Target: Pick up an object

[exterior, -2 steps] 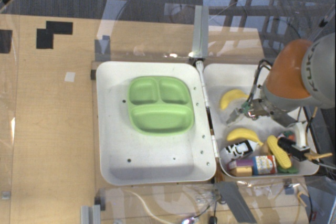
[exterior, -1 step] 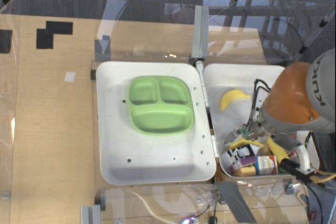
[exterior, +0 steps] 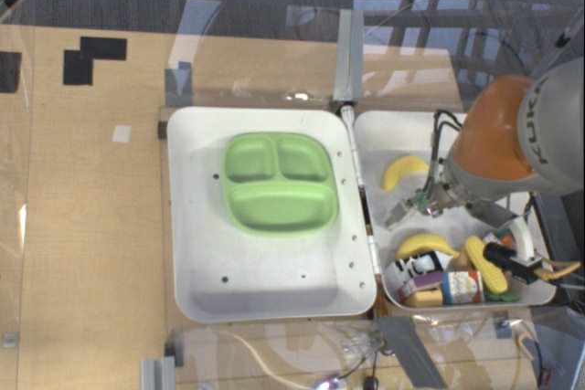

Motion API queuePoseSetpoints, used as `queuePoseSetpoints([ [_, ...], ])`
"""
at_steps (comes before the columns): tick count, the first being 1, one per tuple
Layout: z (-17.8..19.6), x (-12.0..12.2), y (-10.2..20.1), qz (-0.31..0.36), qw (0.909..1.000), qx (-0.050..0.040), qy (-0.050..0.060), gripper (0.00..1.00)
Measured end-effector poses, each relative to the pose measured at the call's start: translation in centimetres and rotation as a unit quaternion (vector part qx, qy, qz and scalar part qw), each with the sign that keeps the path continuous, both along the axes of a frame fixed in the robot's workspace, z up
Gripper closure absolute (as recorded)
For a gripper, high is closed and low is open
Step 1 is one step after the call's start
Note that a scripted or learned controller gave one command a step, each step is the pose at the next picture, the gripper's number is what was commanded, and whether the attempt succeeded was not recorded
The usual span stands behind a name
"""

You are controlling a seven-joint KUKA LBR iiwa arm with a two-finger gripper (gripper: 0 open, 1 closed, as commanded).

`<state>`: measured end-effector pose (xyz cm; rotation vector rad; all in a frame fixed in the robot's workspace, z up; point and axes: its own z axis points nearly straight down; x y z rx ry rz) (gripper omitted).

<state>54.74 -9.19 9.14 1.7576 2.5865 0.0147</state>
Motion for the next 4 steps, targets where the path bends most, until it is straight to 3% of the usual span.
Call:
queuePoseSetpoints([
  [1, -0.1, 8.1, -0.5, 0.018, 0.9998, -0.0007, 0.001, 0.0],
  [2, -0.4, 11.2, -0.2, -0.006, 0.9998, 0.0007, 0.021, 0.0],
  [3, 0.3, 10.9, -0.1, -0.004, 0.9996, 0.0012, 0.028, 1.0],
  [4, 12.9, 12.3, 2.7, -0.071, 0.9975, 0.0008, 0.004, 1.0],
])
